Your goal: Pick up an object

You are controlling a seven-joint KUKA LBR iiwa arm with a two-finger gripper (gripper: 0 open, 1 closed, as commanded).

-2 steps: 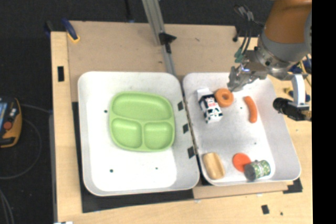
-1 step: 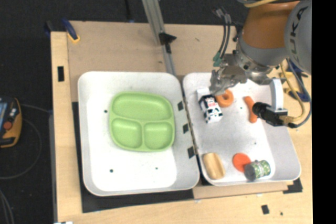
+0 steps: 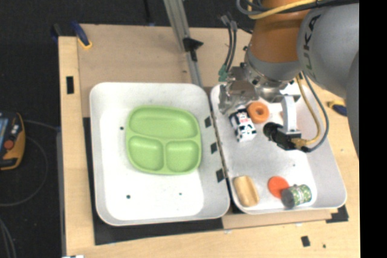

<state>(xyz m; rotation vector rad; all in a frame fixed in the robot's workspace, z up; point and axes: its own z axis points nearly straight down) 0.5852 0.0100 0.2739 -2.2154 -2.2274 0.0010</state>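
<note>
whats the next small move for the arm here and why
Probably a short shift toward the small white and black object, then a descent onto it. The end effector sits over the right bin at its upper left, with that object and an orange ring just beside it, and nothing visibly held. It looks like the nearest target.
</note>
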